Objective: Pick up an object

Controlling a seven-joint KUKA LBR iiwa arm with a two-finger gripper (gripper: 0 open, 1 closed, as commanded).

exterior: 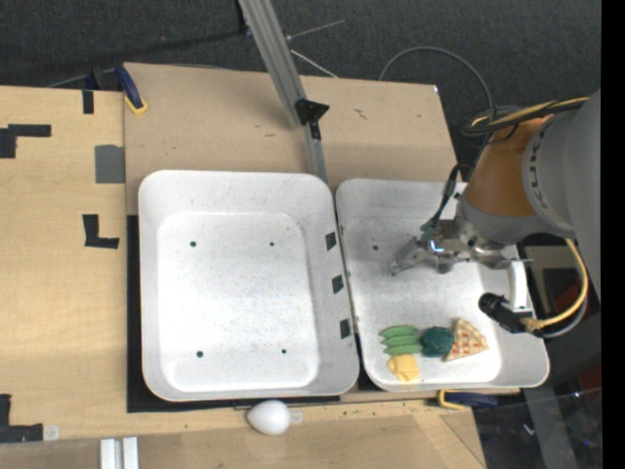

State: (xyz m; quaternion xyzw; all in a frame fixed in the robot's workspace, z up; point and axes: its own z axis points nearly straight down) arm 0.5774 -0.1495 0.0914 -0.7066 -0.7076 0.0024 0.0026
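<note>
The gripper (410, 259) hangs low over the right bin (376, 208), its metal fingers pointing toward the bin's middle and slightly spread, with nothing visible between them; the tips look close to the white floor, though whether they touch it cannot be told from this slant. The grey arm (547, 179) with its orange band (496, 179) reaches in from the right edge, and a yellow-and-black cable (547, 322) loops beside the wrist. Counting the things in the right bin: four small objects sit clustered at its near edge, well apart from the gripper. They are one green ridged piece (398, 337), one yellow piece (403, 365) just below it, one dark green lump (437, 340) beside those, and one pizza-slice toy (468, 340) at the right of the group, the neighbours touching or nearly so. The left bin (234, 281) is one of two white trays set side by side, its floor speckled with a few dark dots. One white egg-shaped object (269, 416) lies on the bench just outside the left bin's near edge. The bench (59, 262) is light wood with black tape marks, a grey metal rail (278, 52) slants in from above, and dark carpet (439, 18) lies behind.
</note>
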